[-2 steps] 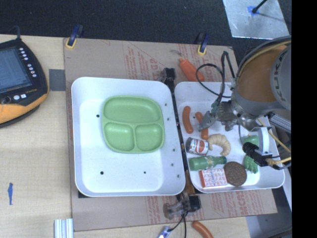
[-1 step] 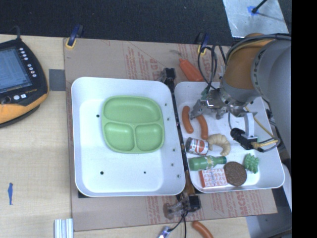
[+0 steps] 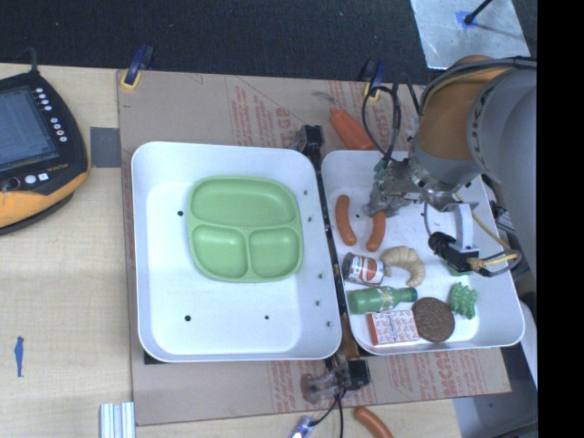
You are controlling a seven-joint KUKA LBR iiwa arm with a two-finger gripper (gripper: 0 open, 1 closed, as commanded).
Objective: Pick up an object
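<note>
Jaws (image 3: pixel 378 204) directly above orange sausage (image 3: pixel 376 232) in right bin (image 3: pixel 497 336)

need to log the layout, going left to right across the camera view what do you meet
teach pendant → green divided plate in the left bin → left sausage → right sausage → croissant → green broccoli toy
</note>
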